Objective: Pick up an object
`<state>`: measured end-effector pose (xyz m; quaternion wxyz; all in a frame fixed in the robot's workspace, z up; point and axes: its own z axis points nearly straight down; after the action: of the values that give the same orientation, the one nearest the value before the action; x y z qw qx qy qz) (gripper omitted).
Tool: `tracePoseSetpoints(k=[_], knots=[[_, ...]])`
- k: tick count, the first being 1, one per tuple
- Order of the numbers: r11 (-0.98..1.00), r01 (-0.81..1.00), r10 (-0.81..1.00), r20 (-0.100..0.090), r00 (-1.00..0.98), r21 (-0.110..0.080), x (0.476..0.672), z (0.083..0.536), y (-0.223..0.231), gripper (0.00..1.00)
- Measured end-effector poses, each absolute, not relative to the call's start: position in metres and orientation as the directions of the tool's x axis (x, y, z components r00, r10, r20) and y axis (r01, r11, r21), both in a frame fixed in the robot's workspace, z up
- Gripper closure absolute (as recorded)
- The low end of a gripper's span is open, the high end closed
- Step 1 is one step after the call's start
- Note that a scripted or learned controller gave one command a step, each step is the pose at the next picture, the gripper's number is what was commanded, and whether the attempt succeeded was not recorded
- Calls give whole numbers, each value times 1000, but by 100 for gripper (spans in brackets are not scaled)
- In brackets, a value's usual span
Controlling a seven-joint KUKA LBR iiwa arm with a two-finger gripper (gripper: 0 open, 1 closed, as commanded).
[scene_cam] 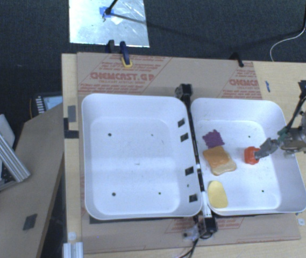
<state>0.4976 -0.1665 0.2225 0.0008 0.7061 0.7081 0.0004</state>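
Orange block [250, 156] sits in the right bin [290, 198], touching our gripper [261, 152]; we cannot tell its grip. Nearer lies a yellow piece [217, 194]; beside it toast [219, 160], then a purple piece [213, 138] farther.

Grey metal gripper [261, 153] with slim fingers, orange band behind

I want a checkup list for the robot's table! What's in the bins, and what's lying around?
Surface: two white bins, left bin and right bin, on a cardboard-covered bench.
Job's things: orange block, purple piece, tan toast piece and yellow piece, all in the right bin.
Clutter: nothing seen.
Pincer: pincer at the orange block.
Cables: white cable upper right.
Surroundings: shiny sheet on dark carpet.
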Motion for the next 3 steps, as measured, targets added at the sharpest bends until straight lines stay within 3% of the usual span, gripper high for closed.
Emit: tracePoseSetpoints(k=[1, 2, 3], knots=[[9, 1000, 1000, -6, -9, 24, 569, 433, -152, 0], [-2, 1000, 1000, -6, 2, 16, 520, 544, -188, 0], [7, 1000, 1000, -4, -7, 9, 522, 547, -186, 100]])
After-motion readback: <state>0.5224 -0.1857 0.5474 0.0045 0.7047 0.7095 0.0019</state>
